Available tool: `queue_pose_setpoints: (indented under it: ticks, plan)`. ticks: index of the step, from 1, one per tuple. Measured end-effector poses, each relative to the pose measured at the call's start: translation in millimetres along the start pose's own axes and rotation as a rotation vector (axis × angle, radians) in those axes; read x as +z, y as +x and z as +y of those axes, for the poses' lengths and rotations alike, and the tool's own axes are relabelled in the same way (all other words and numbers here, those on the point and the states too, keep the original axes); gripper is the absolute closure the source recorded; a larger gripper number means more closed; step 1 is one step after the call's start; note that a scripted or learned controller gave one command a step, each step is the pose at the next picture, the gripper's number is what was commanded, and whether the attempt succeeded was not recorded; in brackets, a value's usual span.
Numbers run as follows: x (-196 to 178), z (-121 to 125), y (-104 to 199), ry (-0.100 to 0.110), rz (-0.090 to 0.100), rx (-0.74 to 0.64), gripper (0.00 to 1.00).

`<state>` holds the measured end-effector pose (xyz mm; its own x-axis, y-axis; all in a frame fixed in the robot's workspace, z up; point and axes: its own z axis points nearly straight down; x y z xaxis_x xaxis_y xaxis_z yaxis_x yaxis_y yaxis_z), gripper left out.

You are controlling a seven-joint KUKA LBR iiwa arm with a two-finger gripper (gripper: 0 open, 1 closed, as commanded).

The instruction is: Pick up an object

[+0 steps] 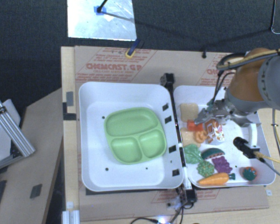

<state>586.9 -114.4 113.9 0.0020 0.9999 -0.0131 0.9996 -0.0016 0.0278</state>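
Toy food is piled in the right bin (263,146), and the claw (210,117) is seen low over the upper middle of that pile, brought in by the grey arm (252,85) from the right; how far it is open can't be told, since the tip is a blur against the clutter, so nothing can be claimed as held. Just under it a small white carton with red print (218,131) is found, with an orange pretzel-like piece (200,136) touching it on the left and a pale bread slice (188,111) a bit further up; any of those could be the target, tbh.

Lower down, a green leafy piece (192,153), a watermelon slice (213,153), purple grapes (221,164) and a carrot (215,179) are laid near the front edge. The left bin (91,139) is taken up by a green divided plate (134,135).

Step judged: approach/descent onto an item, grasp not confirmed. Next, a clean closure on one piece would be needed, then a straight lift; the crowding could easily let neighbours get nudged or a grip slip.
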Motion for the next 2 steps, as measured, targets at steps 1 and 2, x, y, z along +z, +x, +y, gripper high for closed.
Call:
queue_pose_setpoints:
  ticks: [1, 2]
  plan:
    - [-11, 2, 0, -0.005, -0.001, -0.001, 1.00]
    - [-57, 3, -8, 0.022, 0.012, -0.002, 1.00]
